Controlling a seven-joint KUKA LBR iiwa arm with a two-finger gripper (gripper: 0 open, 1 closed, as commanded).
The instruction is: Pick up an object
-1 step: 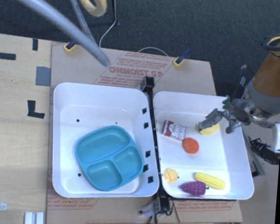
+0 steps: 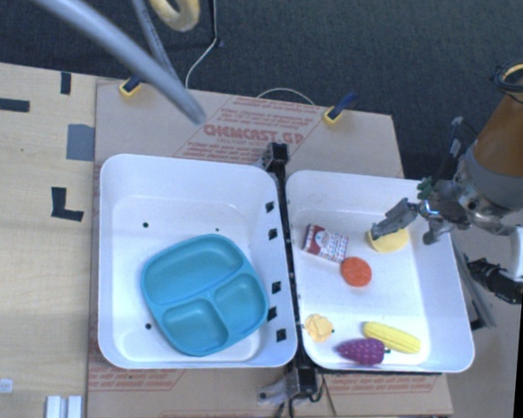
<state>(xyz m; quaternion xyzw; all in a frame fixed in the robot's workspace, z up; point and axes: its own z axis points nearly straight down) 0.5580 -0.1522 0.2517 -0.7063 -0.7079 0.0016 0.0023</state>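
the desk (image 2: pixel 23 228) is seen from above, carrying two shallow white bins side by side. the left bin (image 2: pixel 122 191) is occupied by a blue divided plate (image 2: pixel 204 294). the right bin (image 2: pixel 440 301) is strewn with small items: a red and white carton (image 2: pixel 325 244), a corn cob (image 2: pixel 392 337), a bunch of purple grapes (image 2: pixel 361 351), a pale yellow piece (image 2: pixel 390 240), an orange round fruit (image 2: pixel 357 272) and a small yellow lump (image 2: pixel 318 327). the arm (image 2: pixel 503 152) is brought in from the right, and the pincer (image 2: pixel 413 222) is held spread over the bin's far right part, with nothing between its fingers. the pale yellow piece lies just beneath one dark fingertip, seemingly touched by it or nearly so. for a clean pick, the fingers would best be centred over that piece, lowered to straddle it, then pressed together before any lift is tried; a grip caught on one edge would likely be lost.
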